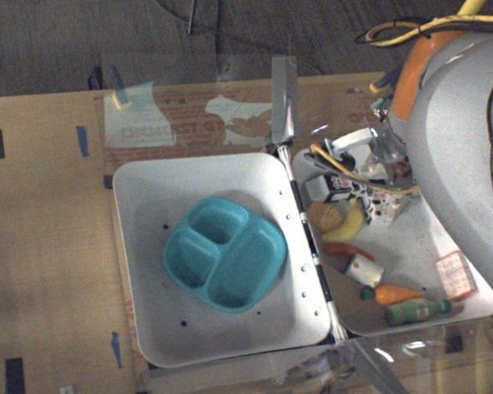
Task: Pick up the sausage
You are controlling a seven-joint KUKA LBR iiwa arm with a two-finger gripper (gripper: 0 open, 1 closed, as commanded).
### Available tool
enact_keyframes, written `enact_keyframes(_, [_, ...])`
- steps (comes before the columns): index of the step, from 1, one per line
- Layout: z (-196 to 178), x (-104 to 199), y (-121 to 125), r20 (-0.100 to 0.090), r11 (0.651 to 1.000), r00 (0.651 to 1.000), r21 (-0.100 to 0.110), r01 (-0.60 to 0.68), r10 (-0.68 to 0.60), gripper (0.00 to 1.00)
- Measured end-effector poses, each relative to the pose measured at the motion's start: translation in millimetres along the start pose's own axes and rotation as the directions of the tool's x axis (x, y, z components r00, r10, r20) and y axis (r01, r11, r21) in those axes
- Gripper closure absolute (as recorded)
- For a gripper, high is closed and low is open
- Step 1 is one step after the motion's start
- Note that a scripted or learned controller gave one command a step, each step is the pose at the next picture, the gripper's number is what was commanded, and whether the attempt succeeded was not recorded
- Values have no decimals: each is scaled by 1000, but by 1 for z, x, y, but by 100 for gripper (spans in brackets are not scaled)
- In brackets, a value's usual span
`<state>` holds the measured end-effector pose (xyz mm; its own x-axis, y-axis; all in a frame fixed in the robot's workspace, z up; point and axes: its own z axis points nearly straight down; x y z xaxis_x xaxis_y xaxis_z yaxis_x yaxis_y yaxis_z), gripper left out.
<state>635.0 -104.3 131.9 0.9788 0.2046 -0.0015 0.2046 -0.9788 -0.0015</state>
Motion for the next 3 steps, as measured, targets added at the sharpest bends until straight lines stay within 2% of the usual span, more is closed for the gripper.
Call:
enact_keyframes(1, [-53,14,-36,-1,1000,1000,-1,28,-28,0])
enact_keyframes(2, [-53,38,-58,-3,1000,1000,0,19,-19,0])
enact_keyframes(3, [-52,24,-85,4,991,991,2,131,-131,0])
